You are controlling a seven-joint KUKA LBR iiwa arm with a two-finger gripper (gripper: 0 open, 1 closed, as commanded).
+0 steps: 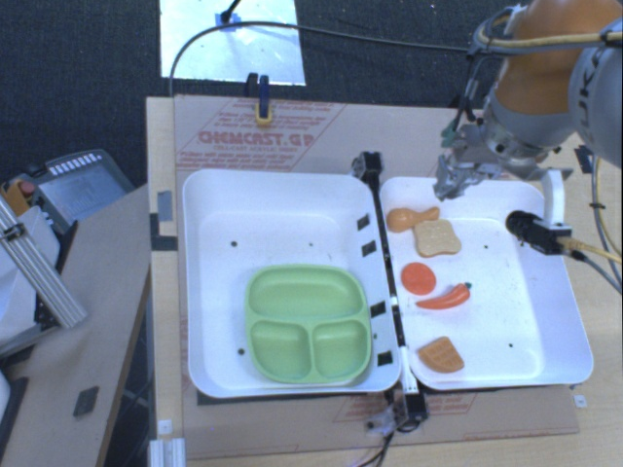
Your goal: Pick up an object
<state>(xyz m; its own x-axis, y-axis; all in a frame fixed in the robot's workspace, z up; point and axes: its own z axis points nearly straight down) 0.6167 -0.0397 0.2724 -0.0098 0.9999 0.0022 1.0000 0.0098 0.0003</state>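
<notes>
Fingers [450, 187] look empty, spread unclear to me, hovering just behind bread slice [436, 238]; chicken leg [411, 218] touches bread's far-left corner, so I'd descend squarely, straddling bread alone.

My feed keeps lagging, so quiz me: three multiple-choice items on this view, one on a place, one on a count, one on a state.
1. Where does the green tray lie?
A. left bin
B. right bin
C. on the bench outside both bins

2. How many food items lie in the right bin?
A. two
B. five
C. eight

3. How does the gripper stand?
A. pressed onto the green tray
B. above the far edge of the right bin, nothing seen in it
C. lifting the chili

Answers:
1 A, the tray sits in the left bin's near half.
2 B: drumstick, toast, red disc, chili, orange-brown piece.
3 B, it hangs beyond the drumstick.
</notes>
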